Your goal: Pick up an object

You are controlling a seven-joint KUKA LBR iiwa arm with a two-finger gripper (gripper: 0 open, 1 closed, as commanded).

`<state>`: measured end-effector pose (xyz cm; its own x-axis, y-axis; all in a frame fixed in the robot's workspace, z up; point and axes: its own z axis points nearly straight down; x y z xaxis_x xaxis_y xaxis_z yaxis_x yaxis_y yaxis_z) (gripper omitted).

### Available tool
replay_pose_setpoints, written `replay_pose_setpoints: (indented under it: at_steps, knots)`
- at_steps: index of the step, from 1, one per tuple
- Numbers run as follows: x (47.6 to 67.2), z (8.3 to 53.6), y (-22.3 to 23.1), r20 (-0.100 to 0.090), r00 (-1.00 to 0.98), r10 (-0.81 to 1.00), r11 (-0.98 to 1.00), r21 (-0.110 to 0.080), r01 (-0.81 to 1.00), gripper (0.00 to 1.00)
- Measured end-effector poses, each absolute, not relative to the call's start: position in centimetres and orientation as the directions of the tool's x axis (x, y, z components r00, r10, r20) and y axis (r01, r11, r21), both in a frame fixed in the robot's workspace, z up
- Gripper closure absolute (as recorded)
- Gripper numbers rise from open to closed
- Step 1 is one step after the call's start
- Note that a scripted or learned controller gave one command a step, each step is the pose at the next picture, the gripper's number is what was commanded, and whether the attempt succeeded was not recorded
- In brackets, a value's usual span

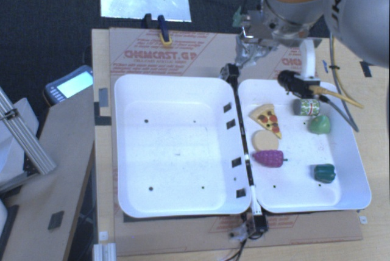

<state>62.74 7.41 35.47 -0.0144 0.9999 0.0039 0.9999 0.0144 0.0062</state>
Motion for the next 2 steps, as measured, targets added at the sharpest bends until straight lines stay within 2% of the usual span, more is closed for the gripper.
replay_pose_setpoints:
  at_steps: [1,2]
  knots:
    - [67.0,32.9,15.2,0.003,-0.011,1.000,0.011,0.004,1.000,1.00]
    - [66.8,36.1,24.1,0.005,-0.012,1.000,0.012,0.006,1.000,1.00]
